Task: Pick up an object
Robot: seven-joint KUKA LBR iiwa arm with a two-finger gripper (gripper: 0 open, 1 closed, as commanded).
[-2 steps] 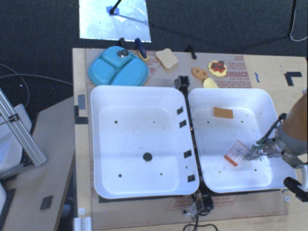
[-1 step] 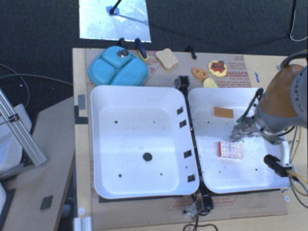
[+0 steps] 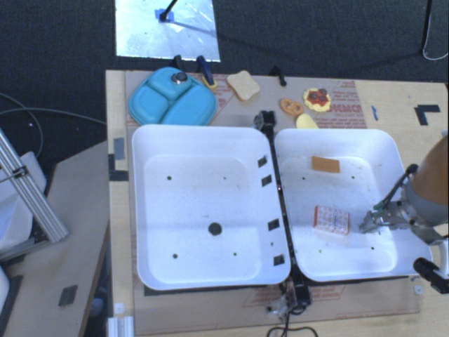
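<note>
The right white bin (image 3: 382, 142) holds a flat orange-brown block (image 3: 325, 164) near its back and a pink checkered wafer-like piece (image 3: 331, 220) near its middle. My gripper (image 3: 370, 223) reaches in from the right and sits low over the bin floor, a short way right of the checkered piece and apart from it. Nothing shows in its grasp. The grey arm (image 3: 429, 188) covers the bin's right wall. A small dark round thing (image 3: 215, 228) lies on the floor of the left bin (image 3: 151, 142).
Behind the bins on the bench lie a blue divided plate (image 3: 172, 98), a toast slice (image 3: 243, 85), a pretzel (image 3: 290, 106), a small round tart (image 3: 317, 99) and a yellow piece (image 3: 306, 121). A black divider (image 3: 275, 188) runs between the bins.
</note>
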